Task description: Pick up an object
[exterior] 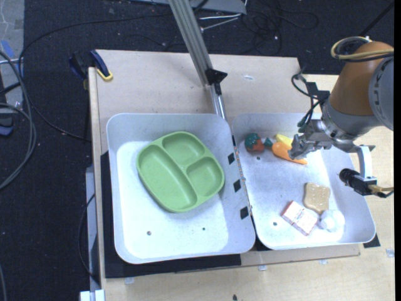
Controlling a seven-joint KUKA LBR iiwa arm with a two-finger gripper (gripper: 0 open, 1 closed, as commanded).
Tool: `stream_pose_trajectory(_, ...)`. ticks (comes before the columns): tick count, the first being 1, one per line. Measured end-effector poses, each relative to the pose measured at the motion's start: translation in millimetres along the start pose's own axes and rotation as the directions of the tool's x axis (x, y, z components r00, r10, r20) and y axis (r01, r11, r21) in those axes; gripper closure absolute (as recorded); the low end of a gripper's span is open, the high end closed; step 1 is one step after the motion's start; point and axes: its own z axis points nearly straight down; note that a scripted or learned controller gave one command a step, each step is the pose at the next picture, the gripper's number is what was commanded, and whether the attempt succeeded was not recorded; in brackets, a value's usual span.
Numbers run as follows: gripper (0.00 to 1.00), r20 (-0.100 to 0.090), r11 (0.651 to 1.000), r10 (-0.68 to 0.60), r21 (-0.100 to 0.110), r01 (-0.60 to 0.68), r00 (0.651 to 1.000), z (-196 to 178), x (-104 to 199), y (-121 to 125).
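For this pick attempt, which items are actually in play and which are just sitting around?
In play:
gripper, low in the right bin
orange and yellow toy beside the gripper

Lying about:
green and red toy
tan bread slice
pink and white packet
white wad
green divided plate in the left bin

Two white bins: left bin (125,231), right bin (269,187). One green divided plate (180,170) with three compartments, in the left bin. In the right bin, six small things: one green and red toy (253,142), one yellow piece (282,140), one orange piece (293,157), one tan slice like bread (316,197), one pink and white packet (299,217), one white crumpled lump (331,220); plus one arm (360,93) with one gripper (299,145), and one blue and yellow clamp (99,66) at the bench corner.
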Motion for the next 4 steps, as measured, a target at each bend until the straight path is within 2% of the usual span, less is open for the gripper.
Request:
stream_pose_trajectory(1,1.0,0.001,1.0,0.0,-0.002,0.0,1.0,-58,-3,11)
stream_pose_trajectory(2,1.0,0.001,1.0,0.0,-0.002,0.0,1.0,-123,-4,12)
stream_pose_trajectory(3,1.0,0.0,1.0,0.0,0.003,0.0,1.0,-119,-4,12)
stream_pose_trajectory(4,1.0,-0.002,1.0,-0.003,0.006,0.003,1.0,-122,45,9)
